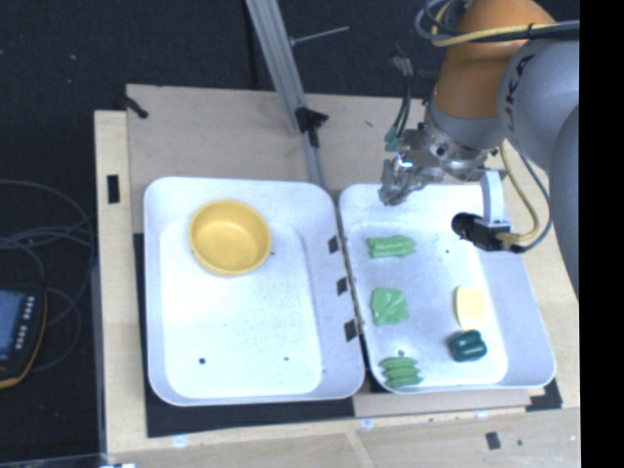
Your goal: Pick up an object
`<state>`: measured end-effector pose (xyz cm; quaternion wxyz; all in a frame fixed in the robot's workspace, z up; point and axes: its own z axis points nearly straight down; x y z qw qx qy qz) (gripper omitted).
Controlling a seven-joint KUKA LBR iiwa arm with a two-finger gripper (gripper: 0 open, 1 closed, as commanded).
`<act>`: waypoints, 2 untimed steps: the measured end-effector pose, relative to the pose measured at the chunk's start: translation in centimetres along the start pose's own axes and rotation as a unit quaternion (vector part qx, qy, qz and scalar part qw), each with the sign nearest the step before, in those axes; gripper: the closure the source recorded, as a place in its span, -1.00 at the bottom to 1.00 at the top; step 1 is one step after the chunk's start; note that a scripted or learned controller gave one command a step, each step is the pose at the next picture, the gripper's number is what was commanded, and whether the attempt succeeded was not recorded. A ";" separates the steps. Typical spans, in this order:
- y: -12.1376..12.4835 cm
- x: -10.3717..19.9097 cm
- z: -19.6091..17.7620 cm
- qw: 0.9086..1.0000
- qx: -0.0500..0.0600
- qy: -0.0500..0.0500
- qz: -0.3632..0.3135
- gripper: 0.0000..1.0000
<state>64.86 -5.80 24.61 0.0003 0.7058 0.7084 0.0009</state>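
white bins side by side. my gripper [395, 191] hangs over the far rim of the right bin [517, 291]; cannot tell its state. below it in that bin: a green piece [391, 247], a green leaf shape [389, 306], a ridged green piece [399, 370], a yellow block [470, 306], a dark green block [466, 345]. left bin [175, 349]: yellow bowl [230, 237].

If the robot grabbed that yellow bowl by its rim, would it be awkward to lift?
Probably not heavy: the yellow bowl looks like thin plastic. Its smooth, rounded wall may slip between two fingers, and a pinch on one side could tip it. It sits upright in the left bin, so a push would likely slide it rather than roll it.
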 end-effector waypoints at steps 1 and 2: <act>0.7 5.2 -0.7 1.000 0.000 0.000 0.000 1.00; 1.1 10.5 -1.3 1.000 0.000 0.000 0.000 1.00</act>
